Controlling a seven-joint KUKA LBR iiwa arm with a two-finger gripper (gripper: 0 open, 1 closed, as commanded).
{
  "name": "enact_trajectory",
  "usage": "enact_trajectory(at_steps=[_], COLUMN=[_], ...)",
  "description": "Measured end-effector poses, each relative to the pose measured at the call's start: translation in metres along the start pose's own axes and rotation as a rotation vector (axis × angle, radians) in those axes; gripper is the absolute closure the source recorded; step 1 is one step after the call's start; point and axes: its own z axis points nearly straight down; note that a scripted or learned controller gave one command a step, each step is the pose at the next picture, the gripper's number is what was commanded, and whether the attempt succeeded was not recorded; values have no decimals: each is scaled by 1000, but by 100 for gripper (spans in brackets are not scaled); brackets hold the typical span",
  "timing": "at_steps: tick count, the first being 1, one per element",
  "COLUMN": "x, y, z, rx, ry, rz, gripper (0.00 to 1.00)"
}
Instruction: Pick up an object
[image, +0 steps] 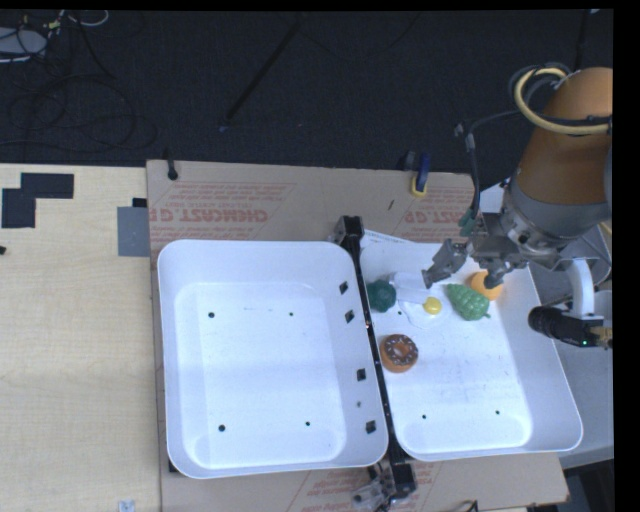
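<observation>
- Over the far part of the right bin (545, 420), the grey arm (560, 150) is reaching in from the right.
- Beside it, the left bin (175, 400) is sitting on the bench.
- At the arm's end, the gripper (462, 262) is hanging with fingers spread, gripping nothing.
- Just beside the gripper, a green toy (468, 301) and an orange piece (490, 284) are lying.
- Nearer and further left, a brown doughnut (399, 353), a dark green object (381, 295) and a small yellow ball (432, 307) are resting.

Orange object (487, 282) partly hidden behind the fingers (441, 268), arm (565, 130) cropped at right
</observation>
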Motion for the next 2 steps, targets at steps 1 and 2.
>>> enact_trajectory(at_steps=[1, 2], x=[-47, -107], y=[-59, -103], z=[55, 78], rx=[7, 2], ry=[0, 1], rz=[6, 4], gripper=[0, 0])
